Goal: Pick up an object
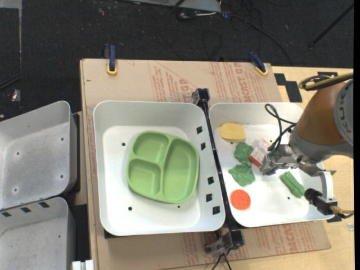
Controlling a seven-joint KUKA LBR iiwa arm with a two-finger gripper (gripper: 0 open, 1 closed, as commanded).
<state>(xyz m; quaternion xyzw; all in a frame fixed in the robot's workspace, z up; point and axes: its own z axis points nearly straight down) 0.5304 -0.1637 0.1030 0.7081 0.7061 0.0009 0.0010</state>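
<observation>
**Robot arm lowers its claw among six small items in the right-hand bin**

Two shallow white bins sit side by side on a cardboard-covered bench (169, 77), seen from above at a slant. The left bin (109, 122) holds one thing only: a light green divided plate (163, 166) with three compartments, lying flat near the middle of the bin floor.

The right bin (256, 215) holds the loose items, six in all. One yellow piece (233, 131) lies toward the far side. Just below it is a small green piece (243, 151), and nearer the camera a second, larger green piece (242, 175). A third green piece, long and narrow (292, 183), lies farther right, near the arm. One round orange-red disc (241, 199) rests near the bin's front edge. One small red-and-white package (258, 152) sits between the green pieces and the claw.

The grey arm (329, 120), with its orange band, reaches in from the right. Its gripper (269, 166) hangs low over the right bin, touching or just beside the red-and-white package. The fingers are too dark and too crowded against the package to make out; whether the claw is open, closed or gripping anything cannot be told.

Two clamps, one on the left (112, 61) and one on the right (259, 63), grip the far edge of the bench board.
</observation>
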